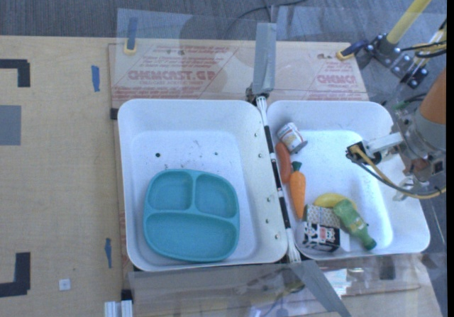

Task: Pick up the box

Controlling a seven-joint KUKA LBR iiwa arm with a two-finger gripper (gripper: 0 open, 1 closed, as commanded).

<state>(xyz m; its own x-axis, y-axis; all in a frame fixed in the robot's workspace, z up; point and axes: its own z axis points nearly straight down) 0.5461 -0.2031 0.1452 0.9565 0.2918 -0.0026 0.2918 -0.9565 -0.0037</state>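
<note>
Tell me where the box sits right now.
The box lies in the right bin, at its near left corner, just below the carrot and beside the green bottle and the banana.

A pale wooden bench [57, 188] was seen across the left and middle of the frame. Two shallow white bins were set on it side by side, the left bin [131, 167] at the centre and the right bin [408, 234] toward the right edge, their inner walls touching. A clear plastic sheet [177, 71] with red lettering was laid flat above them. Black tape marks [18, 73] and blue tape strips [95, 78] were stuck at the left.
</note>
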